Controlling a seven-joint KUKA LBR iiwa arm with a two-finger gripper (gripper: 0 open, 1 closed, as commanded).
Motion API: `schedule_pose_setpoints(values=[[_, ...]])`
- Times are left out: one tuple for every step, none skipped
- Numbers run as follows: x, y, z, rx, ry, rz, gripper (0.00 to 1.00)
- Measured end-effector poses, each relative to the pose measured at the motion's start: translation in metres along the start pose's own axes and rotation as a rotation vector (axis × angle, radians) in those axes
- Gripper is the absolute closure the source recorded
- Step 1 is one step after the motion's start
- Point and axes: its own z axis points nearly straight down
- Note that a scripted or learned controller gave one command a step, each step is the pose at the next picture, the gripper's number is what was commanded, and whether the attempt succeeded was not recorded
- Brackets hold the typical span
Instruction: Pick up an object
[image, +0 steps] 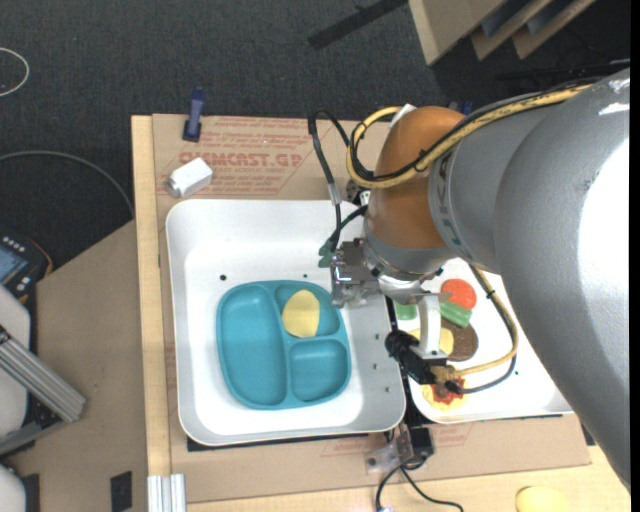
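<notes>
A teal divided plate (262, 350) lies in the left white bin (200, 260). A yellow oval object (300, 313) rests in the plate's upper right compartment. My gripper (345, 287) hangs low just to the right of the yellow object, over the plate's right rim. The orange band and the grey wrist cover it from above. Nothing shows as held.
The right bin (520, 405) holds several toy foods: a red piece (459, 293), a green one (455, 313), a brown one (463, 343) and an orange-red one (447, 392). The arm hides most of that bin. A small white block (190, 177) lies on the cardboard behind the left bin.
</notes>
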Motion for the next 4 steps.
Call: schedule_pose_setpoints(values=[[-0.03,-0.032,-0.154,-0.019,0.005,-0.003,1.0],[0.0,-0.059,-0.141,0.002,0.003,-0.008,1.0],[-0.008,-0.057,-0.168,-0.007,0.002,-0.005,1.0],[-0.045,0.034,-0.036,0.004,-0.001,0.0,1.0]])
